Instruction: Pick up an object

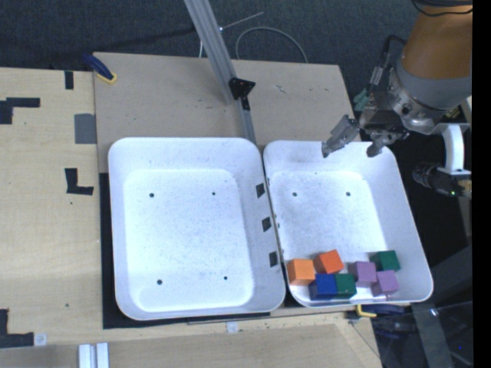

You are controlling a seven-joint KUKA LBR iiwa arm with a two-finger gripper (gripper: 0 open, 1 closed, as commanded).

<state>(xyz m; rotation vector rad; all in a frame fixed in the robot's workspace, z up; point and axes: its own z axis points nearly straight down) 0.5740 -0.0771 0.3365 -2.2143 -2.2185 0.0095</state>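
Coloured blocks lie clustered at the near edge of the right bin, well apart from the claw and straight below it in the view. The claw hangs spread open over the far rim, holding nothing.

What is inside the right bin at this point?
The right bin holds a cluster of small blocks along its near edge: two orange, one blue, two green, two purple. Anything beneath the cluster is hidden.
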